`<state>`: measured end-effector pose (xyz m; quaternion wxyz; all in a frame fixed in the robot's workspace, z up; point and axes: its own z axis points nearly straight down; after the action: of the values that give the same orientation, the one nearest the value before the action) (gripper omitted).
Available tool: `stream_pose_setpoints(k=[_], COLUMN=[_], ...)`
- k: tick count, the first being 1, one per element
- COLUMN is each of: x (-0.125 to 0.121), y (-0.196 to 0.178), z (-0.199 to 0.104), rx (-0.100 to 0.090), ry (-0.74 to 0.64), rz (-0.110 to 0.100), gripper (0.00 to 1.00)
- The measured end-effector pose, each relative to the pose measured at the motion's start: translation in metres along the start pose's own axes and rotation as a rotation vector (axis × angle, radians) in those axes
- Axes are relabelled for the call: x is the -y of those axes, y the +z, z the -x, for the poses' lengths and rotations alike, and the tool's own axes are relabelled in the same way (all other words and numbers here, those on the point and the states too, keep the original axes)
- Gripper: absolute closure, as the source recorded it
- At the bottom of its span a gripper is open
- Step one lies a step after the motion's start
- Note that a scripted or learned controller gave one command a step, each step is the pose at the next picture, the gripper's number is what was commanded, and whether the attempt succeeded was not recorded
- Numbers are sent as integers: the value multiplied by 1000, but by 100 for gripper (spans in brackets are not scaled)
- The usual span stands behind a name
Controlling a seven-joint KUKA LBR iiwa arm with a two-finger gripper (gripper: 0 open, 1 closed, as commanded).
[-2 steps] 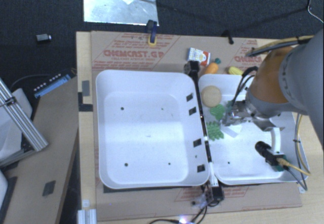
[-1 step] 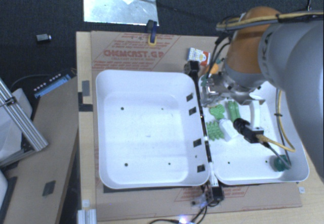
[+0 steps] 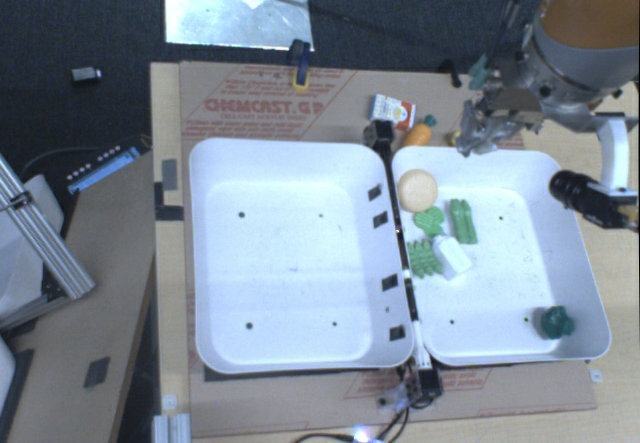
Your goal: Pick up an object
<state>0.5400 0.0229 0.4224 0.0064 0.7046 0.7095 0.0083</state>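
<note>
The right bin (image 3: 520,336) holds a cream round ball (image 3: 418,189), several green toy pieces (image 3: 462,219), a white block (image 3: 452,256), and a dark teal lump (image 3: 553,322) near its front right corner. My gripper (image 3: 478,139) hangs above the bin's far rim, to the right of and behind the ball. Nothing shows between its fingers. The cluster of green pieces and the white block lies in front of it, toward the bin's left side.
The left bin (image 3: 290,251) sits beside the right one, joined by black clips (image 3: 388,281). Behind the bins lie an orange object (image 3: 418,134) and a small red-and-white box (image 3: 392,111). A black fixture (image 3: 580,193) juts over the right bin's right rim.
</note>
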Motion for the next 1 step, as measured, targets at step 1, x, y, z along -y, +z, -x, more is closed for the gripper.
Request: stream_pose_setpoints(k=[1], x=[-12], y=[7], z=[63], rx=[5], ry=[11], rz=[-16], gripper=[100])
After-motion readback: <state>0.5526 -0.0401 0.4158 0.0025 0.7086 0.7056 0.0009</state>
